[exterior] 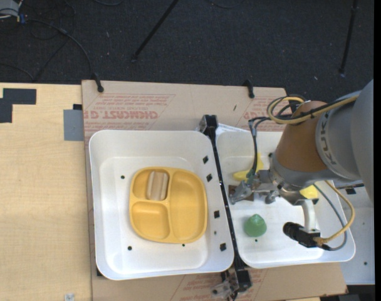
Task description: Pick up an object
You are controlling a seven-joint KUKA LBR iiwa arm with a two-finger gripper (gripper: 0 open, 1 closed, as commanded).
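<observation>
arm reaches into the right bin (pixel 341 256) from its right edge. gripper (pixel 239 192) sits low by the bin's left wall, can't tell how it's set or if it has anything. green object (pixel 255 225) lies just below it, near bin's front. yellow divided tray (pixel 168 205) w/ a tan piece (pixel 156 185) mid left bin (pixel 109 162).

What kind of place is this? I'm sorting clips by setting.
Probably a robotics lab: a robot arm reaches over two white bins on a cardboard-topped bench, with cables trailing across dark carpet behind.
</observation>
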